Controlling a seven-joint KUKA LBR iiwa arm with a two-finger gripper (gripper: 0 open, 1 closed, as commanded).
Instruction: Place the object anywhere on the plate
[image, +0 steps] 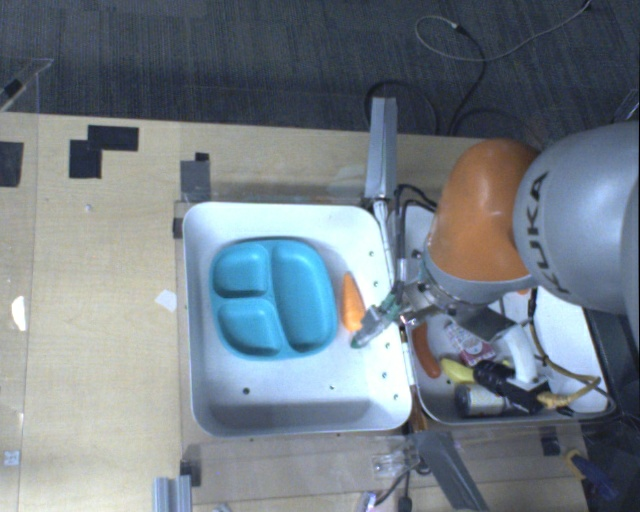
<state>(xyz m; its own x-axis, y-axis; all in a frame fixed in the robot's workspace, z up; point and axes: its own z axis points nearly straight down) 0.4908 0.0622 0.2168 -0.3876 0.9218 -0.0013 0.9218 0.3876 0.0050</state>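
Gripper is seen low over the left bin, right beside the carrot.

A blue three-part plate is held by the left bin, and the orange carrot is found lying on the bin floor just off the plate's right rim, not on it. Whether the fingers are parted or closed cannot be told. In the right bin, a red piece, a yellow piece and a dark cylinder are made out, much being covered by the arm.
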